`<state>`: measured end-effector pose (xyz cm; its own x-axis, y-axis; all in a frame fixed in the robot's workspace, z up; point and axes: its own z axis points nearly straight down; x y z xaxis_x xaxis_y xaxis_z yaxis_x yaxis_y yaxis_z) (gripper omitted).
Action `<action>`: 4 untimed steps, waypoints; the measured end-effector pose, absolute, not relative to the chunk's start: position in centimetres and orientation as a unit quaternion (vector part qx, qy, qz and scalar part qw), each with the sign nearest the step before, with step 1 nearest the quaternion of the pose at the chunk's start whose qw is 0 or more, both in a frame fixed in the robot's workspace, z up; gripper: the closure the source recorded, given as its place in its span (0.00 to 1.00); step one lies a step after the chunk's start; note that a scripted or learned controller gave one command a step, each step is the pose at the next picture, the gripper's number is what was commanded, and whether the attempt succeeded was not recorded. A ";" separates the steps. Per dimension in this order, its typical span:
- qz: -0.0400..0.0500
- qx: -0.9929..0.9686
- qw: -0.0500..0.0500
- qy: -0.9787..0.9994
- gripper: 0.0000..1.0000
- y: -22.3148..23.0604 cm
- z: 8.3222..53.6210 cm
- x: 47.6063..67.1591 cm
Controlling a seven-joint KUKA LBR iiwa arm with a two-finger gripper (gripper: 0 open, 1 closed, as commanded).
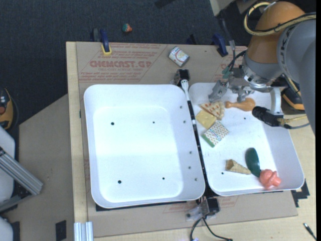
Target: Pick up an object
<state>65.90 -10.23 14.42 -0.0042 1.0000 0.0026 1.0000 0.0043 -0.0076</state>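
My gripper [219, 91] hangs over the far left corner of the right bin [286, 143], just above a waffle-patterned piece [213, 109]. No object shows in its grasp. A tan drumstick-shaped object [241, 104] lies right beside it. Below the waffle piece are a yellow square cracker [204, 119] and a green-and-white patterned block [216, 133]. Toward the near right corner lie a tan wedge [236, 167], a dark green oblong object [253, 161] and a pink lumpy toy [271, 178].
The left bin [95, 134] sits beside the right one, their rims touching. A small white box [178, 56] rests on the brown board behind the bins. Blue clamps [105, 39] [219, 43] grip the board's far edge. The arm's grey and orange body crosses the upper right.
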 end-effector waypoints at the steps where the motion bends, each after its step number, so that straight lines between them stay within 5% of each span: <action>1: -0.002 -0.707 -0.003 -0.707 0.00 -11.3 10.0 66.8; 2: -0.001 -0.707 -0.004 -0.707 0.00 -9.5 9.1 66.9; 3: -0.004 -0.707 -0.006 -0.707 1.00 -9.4 10.4 67.1; 4: -0.005 -0.703 -0.002 -0.711 1.00 3.1 19.2 66.8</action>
<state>66.83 3.13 19.17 -0.0123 0.9999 0.0047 0.9999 0.0123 0.0106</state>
